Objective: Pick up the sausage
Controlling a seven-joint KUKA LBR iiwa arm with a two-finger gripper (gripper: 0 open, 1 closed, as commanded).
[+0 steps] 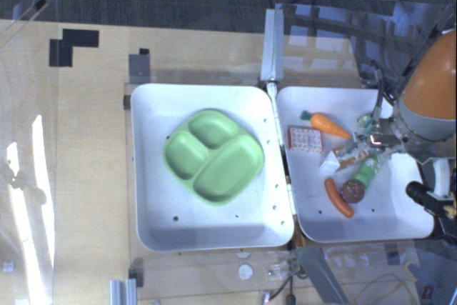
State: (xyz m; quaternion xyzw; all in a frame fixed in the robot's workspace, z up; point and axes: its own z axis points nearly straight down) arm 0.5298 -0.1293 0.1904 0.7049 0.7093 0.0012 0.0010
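Sausage [338, 197], a small reddish-orange toy piece, lies in the right white plastic bin [400, 225], near its front, just beside a dark round-ended green bottle-like object [359, 182]. An orange toy carrot [327, 124] and a small pink patterned box [305, 139] lie further back. In the left white bin [150, 225] sits a green divided plate [214, 156]. The grey arm's gripper [371, 139] hovers over crumpled wrappers, apart from the sausage; it seems to be in the approach step. Its fingers are too blurred, so I cannot tell their state. Next, it should move toward the bin's front and descend on the sausage without catching the bottle.
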